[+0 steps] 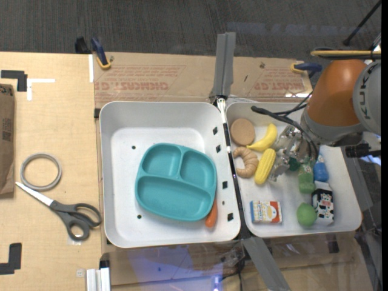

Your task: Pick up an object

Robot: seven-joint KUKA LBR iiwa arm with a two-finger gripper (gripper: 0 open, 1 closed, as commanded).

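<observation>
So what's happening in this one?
A grey robot arm reaches in from the right and has its claw low in the right bin, among toy food beside a corn cob and a banana. Nothing can be seen between its fingers. The left bin has a teal divided plate with a carrot at its edge. Scissors and a tape roll lie on the bench.

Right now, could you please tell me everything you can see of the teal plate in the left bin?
The teal plate is a rounded, matte, plastic-looking tray with three compartments: two smaller ones at the far side and one long one at the near side, all bare. It lies flat and slightly turned on the floor of the left bin. An orange carrot lies against its near right corner.
</observation>
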